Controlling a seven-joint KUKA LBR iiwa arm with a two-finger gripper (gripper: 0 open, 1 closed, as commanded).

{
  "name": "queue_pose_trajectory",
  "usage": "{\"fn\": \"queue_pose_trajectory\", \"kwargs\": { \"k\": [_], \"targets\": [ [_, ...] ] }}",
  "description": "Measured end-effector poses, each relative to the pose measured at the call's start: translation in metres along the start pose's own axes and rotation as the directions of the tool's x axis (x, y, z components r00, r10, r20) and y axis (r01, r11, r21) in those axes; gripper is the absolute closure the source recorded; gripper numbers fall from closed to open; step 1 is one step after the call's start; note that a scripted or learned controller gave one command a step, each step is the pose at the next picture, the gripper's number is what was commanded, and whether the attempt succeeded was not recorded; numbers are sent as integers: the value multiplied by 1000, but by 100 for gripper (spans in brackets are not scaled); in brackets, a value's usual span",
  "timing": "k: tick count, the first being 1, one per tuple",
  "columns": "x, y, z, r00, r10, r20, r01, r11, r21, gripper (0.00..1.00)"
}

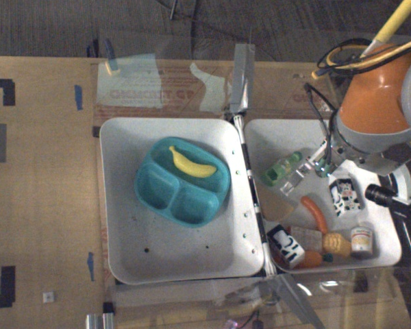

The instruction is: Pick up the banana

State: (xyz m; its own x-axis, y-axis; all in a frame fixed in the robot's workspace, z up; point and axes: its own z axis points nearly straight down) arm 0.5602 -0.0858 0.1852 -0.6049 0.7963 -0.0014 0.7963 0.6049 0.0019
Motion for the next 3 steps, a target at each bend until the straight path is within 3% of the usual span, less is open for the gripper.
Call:
{"fn": "queue_pose_trajectory", "kwargs": {
  "k": [1,2,3],
  "targets": [
    [90,20,0,1000,27,-2,-27,1000,2,0],
    [172,57,1,984,179,-3,-179,984,5,0],
    [144,129,81,974,225,-1,-225,974,-5,0]
  ]
}}
